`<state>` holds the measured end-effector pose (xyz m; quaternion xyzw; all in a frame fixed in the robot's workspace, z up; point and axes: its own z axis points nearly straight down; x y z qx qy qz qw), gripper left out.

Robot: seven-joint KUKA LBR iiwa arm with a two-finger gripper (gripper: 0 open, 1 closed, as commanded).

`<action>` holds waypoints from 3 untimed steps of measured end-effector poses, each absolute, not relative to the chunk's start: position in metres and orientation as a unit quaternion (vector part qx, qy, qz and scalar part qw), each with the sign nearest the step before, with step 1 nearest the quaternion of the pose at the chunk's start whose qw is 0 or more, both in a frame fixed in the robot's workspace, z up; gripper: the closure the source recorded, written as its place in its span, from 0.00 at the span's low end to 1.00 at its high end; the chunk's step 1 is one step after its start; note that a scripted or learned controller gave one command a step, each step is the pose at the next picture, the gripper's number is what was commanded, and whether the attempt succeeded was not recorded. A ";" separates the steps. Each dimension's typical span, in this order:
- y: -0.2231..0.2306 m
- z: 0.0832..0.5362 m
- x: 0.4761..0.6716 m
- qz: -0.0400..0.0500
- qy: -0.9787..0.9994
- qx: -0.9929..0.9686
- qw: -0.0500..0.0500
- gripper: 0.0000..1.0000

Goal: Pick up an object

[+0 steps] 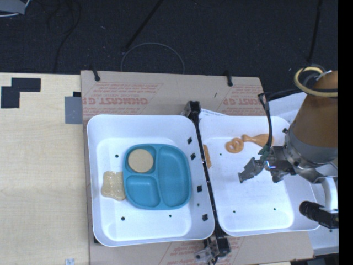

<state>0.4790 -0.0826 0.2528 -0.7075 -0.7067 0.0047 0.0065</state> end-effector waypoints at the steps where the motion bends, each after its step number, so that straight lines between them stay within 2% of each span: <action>1: -0.083 0.258 0.481 0.001 -0.707 -0.707 0.002 0.00; 2: -0.083 0.213 0.485 0.003 -0.707 -0.707 0.004 0.00; 3: -0.083 0.149 0.484 0.003 -0.707 -0.707 0.005 0.00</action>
